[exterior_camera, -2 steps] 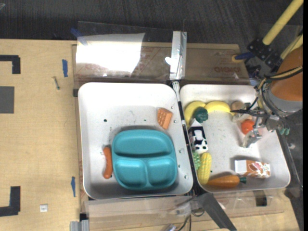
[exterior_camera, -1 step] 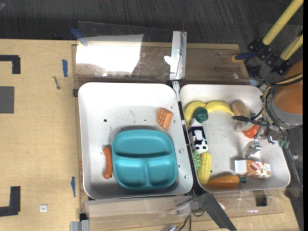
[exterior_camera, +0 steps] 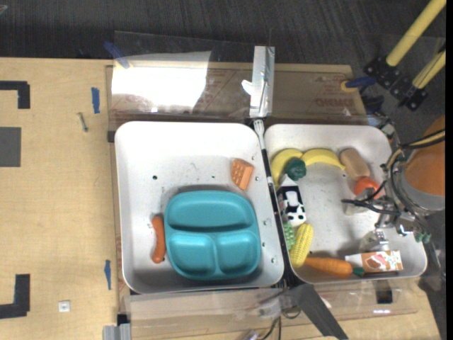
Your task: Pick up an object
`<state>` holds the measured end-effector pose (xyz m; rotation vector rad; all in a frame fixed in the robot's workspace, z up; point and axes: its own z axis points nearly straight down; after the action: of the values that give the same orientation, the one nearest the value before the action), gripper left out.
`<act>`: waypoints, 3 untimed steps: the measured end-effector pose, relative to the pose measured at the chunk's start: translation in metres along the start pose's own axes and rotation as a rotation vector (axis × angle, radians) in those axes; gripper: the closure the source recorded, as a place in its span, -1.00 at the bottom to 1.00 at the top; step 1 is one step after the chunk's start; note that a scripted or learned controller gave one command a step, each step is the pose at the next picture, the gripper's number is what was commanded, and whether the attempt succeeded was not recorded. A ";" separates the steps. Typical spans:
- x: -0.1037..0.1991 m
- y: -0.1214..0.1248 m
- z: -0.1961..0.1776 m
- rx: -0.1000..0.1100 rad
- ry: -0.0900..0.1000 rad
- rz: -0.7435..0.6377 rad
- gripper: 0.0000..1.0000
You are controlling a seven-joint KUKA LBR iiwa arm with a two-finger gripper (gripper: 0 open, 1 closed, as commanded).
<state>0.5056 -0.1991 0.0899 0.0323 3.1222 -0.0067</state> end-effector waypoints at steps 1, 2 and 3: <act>0.010 -0.010 -0.003 0.003 -0.016 -0.188 -1.00; -0.040 -0.023 0.002 -0.002 0.006 -0.166 -1.00; -0.045 -0.023 -0.012 0.002 -0.008 -0.168 1.00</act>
<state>0.5495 -0.2227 0.1026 -0.2285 3.1068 -0.0117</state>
